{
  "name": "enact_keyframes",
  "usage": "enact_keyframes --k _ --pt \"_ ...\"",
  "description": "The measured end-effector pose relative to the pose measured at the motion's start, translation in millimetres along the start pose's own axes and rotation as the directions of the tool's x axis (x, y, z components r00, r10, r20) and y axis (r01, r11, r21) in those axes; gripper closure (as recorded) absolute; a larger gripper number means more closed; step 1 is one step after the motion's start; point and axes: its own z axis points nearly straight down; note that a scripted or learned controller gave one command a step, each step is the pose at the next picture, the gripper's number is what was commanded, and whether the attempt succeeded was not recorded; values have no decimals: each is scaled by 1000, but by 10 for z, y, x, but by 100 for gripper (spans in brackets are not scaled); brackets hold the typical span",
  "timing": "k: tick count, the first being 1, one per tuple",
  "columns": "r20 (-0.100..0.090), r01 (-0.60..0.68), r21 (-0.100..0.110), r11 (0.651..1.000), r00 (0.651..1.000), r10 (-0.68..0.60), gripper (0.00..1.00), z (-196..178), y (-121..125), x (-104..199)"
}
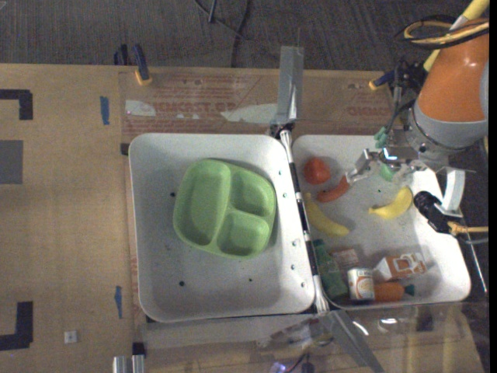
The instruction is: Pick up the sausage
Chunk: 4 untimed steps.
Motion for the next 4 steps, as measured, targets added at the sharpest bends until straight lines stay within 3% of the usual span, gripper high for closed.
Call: enact_keyframes --k 1,2,3,4 --pt "1 48 -8 999 999 -48 0 1094 345 -118" --pt "-1 28 8 1000 1000 -28 0 1225 558 -184" --pt "0 23 -11 1000 1000 -23 100 1128 602 -171" --pt "0 23 -11 1000 1000 -23 0 1129 602 -171"
